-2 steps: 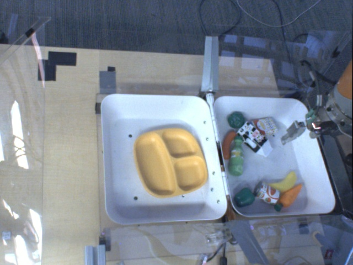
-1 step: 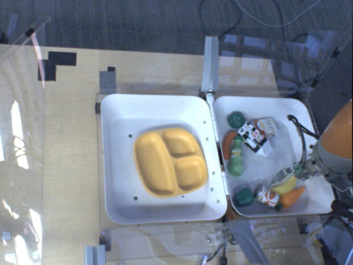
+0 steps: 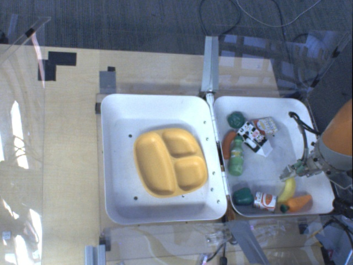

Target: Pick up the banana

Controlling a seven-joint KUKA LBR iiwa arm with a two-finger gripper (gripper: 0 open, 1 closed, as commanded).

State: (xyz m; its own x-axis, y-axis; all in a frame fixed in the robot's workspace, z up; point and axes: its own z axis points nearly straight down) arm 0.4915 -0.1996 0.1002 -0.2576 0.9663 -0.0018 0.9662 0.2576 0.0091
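Note:
The banana is small and yellow and lies in the right bin near its front right corner, next to an orange carrot. My gripper hangs just above and behind the banana's upper end, at the right side of that bin. The arm's orange band shows at the right edge of the view.
The right bin also holds a green bottle, an orange item, two dark green items, a black-and-white carton and a small can. A yellow divided tray sits in the left bin.

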